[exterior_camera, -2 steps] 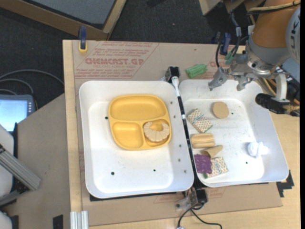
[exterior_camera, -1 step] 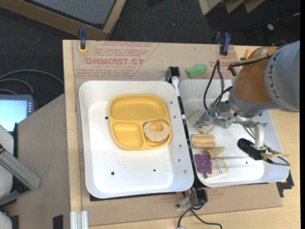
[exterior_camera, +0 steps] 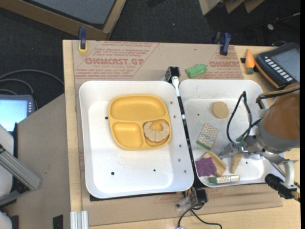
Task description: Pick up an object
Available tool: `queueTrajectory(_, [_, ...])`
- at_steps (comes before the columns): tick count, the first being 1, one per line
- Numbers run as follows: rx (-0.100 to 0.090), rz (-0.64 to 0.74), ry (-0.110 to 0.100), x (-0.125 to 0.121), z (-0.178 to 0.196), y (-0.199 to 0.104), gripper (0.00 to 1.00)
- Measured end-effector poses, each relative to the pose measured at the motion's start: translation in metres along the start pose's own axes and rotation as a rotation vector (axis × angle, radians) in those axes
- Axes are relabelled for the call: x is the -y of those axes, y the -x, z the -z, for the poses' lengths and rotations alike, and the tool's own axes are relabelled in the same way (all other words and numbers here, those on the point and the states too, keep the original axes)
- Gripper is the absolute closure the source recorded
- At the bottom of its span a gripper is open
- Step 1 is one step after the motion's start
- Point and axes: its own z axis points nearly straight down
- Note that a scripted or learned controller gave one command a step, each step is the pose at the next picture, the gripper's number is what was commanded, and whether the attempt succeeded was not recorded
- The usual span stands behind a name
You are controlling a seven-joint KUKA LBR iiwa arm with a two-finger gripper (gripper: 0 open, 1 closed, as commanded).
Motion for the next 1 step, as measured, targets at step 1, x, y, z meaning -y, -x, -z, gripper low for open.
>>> queueTrajectory(1, [0.005, 0.006, 0.013, -0.0056, 0.0107, -0.0027, 1.00])
